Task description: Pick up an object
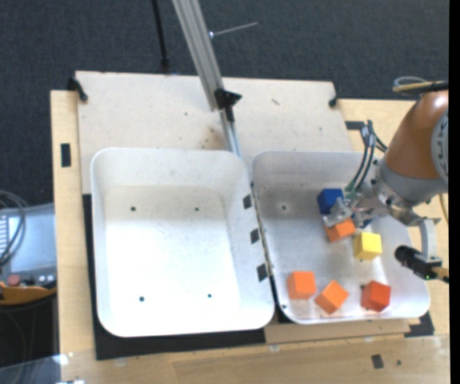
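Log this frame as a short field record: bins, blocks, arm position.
bins: left bin and right bin, side by side
blocks in right bin: blue block, small orange block, yellow block, two orange blocks, red block
gripper: low over the right bin, between the blue and small orange blocks
grasp: cannot tell

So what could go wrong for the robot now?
The end effector sits low among a tight bunch: blue block, small orange block and yellow block. It might knock one away instead of lifting it. It could also pinch a block by a corner, so it slips out.
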Robot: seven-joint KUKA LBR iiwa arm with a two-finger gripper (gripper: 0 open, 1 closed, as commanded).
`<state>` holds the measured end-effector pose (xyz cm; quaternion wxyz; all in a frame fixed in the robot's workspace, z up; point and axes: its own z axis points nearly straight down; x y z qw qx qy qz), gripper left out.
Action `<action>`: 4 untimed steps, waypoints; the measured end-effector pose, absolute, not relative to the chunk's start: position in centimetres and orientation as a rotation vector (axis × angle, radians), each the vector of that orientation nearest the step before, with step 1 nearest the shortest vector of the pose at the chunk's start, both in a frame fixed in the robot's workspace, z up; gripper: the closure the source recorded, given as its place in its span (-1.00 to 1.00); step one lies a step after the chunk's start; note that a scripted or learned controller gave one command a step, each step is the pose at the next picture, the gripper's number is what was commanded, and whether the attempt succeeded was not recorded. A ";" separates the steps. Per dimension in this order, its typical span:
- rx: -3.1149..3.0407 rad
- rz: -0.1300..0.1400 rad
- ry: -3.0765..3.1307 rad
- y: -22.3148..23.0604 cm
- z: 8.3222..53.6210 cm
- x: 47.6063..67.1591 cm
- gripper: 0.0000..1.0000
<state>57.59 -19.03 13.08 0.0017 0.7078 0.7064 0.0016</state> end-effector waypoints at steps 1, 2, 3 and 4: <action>2.222 0.003 2.212 -20.0 17.9 57.4 1.00; 2.213 0.005 2.220 -20.1 23.3 57.6 1.00; 2.212 0.005 2.221 -20.3 28.8 57.7 1.00; 2.214 0.001 2.228 -14.9 28.1 58.5 1.00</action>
